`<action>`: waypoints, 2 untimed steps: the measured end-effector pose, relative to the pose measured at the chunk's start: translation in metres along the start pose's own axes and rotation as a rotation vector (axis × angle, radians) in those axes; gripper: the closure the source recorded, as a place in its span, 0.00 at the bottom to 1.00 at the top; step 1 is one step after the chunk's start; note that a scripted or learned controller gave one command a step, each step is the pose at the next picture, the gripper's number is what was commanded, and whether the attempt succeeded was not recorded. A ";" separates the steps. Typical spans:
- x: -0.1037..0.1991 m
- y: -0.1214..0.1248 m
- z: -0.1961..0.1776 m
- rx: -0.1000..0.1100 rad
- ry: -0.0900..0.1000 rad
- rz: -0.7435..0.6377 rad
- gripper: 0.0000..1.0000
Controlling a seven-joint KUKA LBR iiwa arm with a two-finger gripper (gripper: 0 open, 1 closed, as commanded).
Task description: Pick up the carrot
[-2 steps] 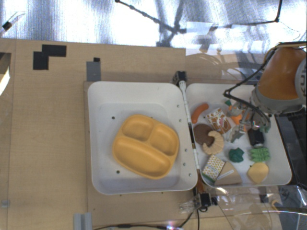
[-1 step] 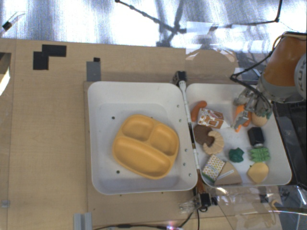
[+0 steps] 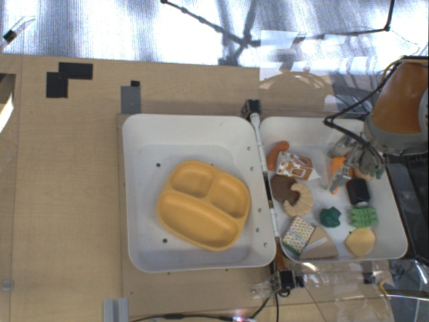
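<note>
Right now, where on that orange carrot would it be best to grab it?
Probably across its thicker upper half, coming from above. The carrot lies flat in the right bin, tapering downward, with the pincer right beside it, so its long sides look easiest to squeeze.

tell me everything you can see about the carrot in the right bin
The carrot is a small orange toy piece, plastic-looking, lying in the upper right part of the right bin. It tapers and points roughly down toward the bin's middle. The hand sits right over it, metal parts covering its right side, so whether it is gripped cannot be told. A black block lies just below and right, and a green piece further below.
</note>
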State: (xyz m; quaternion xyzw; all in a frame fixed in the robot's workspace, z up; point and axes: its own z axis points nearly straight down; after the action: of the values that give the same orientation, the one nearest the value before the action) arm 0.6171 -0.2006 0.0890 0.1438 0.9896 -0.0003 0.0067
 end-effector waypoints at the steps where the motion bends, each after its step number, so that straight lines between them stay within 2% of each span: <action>1: -0.004 0.002 -0.015 0.000 -0.013 -0.006 1.00; 2: -0.019 0.054 -0.139 -0.002 -0.011 -0.209 1.00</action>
State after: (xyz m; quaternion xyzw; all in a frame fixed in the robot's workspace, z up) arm 0.6488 -0.1536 0.2284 0.0396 0.9991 -0.0007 0.0121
